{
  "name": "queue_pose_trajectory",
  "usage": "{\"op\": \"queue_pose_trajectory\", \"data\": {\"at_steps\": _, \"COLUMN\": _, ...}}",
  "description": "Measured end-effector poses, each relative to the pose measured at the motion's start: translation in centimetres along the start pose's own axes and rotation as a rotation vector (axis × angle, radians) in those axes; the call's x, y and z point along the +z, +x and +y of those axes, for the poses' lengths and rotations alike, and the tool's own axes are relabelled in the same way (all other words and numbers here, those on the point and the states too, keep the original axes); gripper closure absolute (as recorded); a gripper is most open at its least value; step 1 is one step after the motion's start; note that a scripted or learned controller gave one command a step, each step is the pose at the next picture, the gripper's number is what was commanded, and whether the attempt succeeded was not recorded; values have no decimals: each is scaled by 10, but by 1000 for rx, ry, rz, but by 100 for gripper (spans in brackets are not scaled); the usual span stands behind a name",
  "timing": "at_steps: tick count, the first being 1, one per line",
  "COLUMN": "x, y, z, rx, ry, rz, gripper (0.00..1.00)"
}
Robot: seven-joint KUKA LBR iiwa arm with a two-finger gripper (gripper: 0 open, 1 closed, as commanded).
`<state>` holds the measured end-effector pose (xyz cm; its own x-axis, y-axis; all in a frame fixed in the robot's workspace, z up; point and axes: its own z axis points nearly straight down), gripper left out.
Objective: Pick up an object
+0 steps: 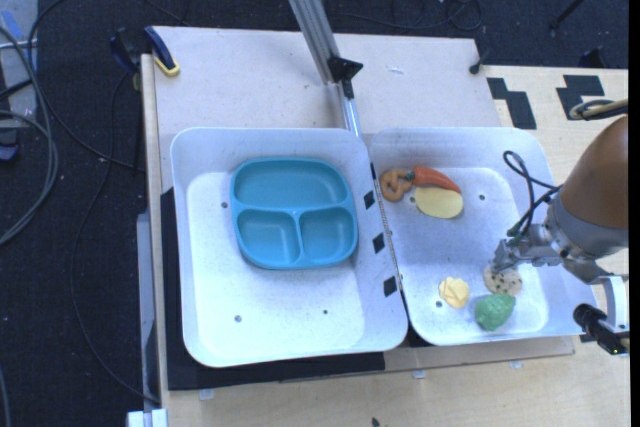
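Camera view: end effector [503,262] above cookie [501,280], right bin [520,165].

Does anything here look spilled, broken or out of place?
Nothing stands out. The toy foods lie loose in the right bin, the blue tray sits flat in the left bin, and the gripper hangs over a cookie.
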<state>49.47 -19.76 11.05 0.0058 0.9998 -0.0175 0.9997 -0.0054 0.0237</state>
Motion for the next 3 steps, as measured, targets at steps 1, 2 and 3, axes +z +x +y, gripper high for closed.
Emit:
{"op": "queue_pose_trajectory", "data": {"at_steps": 1, "x": -42, "y": 0, "z": 3, "rx": -7, "ry": 20, "rz": 16, "gripper": 100}}
{"op": "queue_pose_trajectory", "data": {"at_steps": 2, "x": -88, "y": -6, "z": 10, "rx": -7, "ry": 19, "rz": 15, "gripper": 100}}
{"op": "queue_pose_trajectory", "data": {"at_steps": 3, "x": -150, "y": -8, "z": 19, "rx": -8, "ry": 16, "rz": 14, "gripper": 100}}
